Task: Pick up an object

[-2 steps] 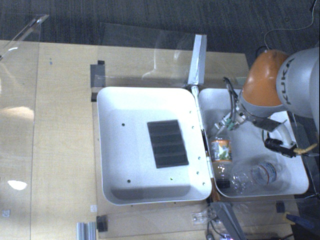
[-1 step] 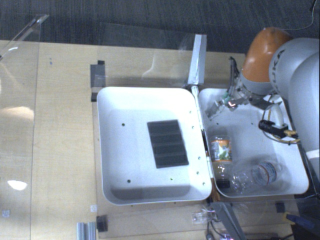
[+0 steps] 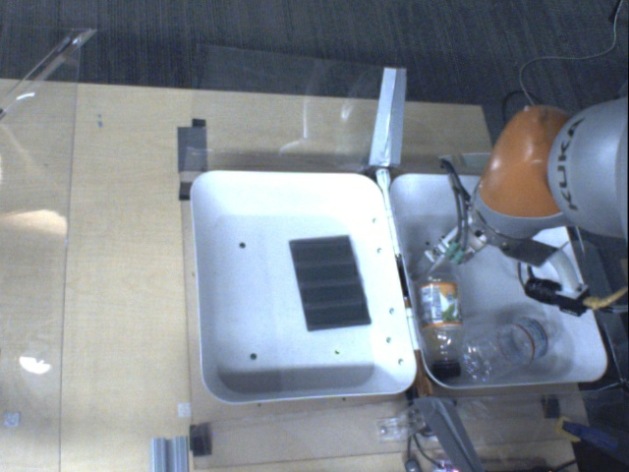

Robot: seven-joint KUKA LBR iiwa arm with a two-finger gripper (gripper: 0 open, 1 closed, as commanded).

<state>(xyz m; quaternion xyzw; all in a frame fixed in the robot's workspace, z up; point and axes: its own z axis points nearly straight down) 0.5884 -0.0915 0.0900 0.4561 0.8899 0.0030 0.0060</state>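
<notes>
The arm [image 3: 570, 175] reaches into the right bin [image 3: 590, 362], its gripper [image 3: 447, 252] low near that bin's left wall, just above a plastic bottle [image 3: 441, 327] with an orange-and-green label. Whether the gripper is spread or pinched cannot be told (the wrist hides it). The bottle lies along the right bin's left wall; a clear bottle [image 3: 506, 347] lies beside it, toward the bin's near edge. Left of the right bin, the left bin [image 3: 226, 264] holds a dark ribbed pad [image 3: 329, 281]. Both sit on the wooden worktop [image 3: 108, 264].
</notes>
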